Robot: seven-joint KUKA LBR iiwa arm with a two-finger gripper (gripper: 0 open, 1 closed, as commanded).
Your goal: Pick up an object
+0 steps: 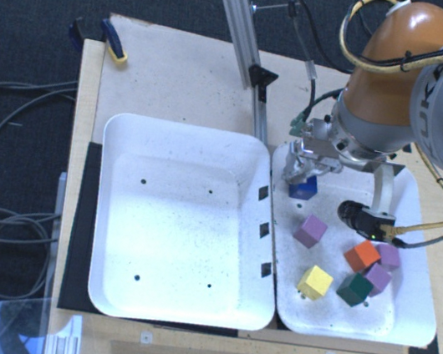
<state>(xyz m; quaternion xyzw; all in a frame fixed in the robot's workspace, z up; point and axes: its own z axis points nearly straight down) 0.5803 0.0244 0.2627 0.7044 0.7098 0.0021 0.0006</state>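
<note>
My gripper (300, 170) hangs over the upper left part of the right bin (404, 319), close to the wall shared with the left bin. A blue cube (304, 187) shows directly under the gripper's tip, partly covered by it; I cannot tell whether it is touching or held. Lower in the same bin lie a purple cube (310, 230), an orange cube (362, 255), a yellow cube (315, 282) and a dark green cube (353, 289). Two more purple cubes (383, 268) sit beside the orange one.
The left bin (116, 196) is a shallow white tray with speckled floor. A slanted metal bar (245, 36) crosses the back of the bench. A black cable connector (363, 217) hangs from the arm over the right bin. A blue and yellow clamp (114, 41) sits at the bench's back left corner.
</note>
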